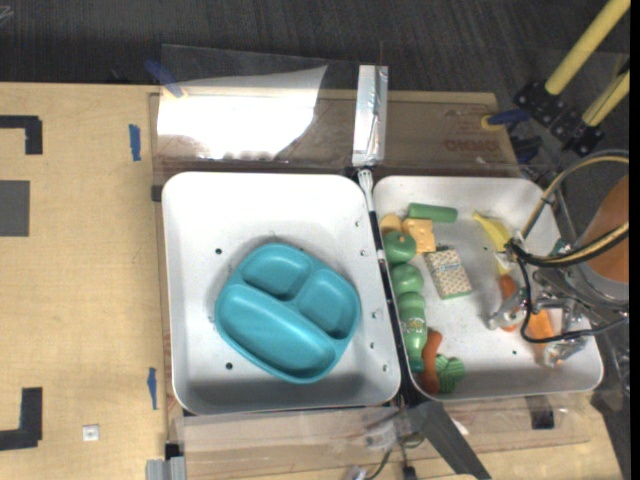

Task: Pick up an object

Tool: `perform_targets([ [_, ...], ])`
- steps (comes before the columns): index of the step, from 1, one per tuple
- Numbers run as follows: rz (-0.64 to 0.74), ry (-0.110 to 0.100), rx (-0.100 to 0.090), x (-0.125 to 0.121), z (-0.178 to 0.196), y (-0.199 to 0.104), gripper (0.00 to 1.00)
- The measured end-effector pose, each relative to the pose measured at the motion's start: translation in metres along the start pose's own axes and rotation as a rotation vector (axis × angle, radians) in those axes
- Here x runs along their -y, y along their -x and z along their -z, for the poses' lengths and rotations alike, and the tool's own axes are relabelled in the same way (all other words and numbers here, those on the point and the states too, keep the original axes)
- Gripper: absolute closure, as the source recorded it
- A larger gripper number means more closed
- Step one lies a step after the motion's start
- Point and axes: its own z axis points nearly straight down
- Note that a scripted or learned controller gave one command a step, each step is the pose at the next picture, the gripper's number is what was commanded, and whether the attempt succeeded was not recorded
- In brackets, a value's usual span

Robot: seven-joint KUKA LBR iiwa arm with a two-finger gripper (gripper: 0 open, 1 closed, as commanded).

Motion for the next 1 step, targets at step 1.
perform_targets([
  [1,0.053,0.001,0.003,-0.0041,0.0,-0.0043,0.0],
])
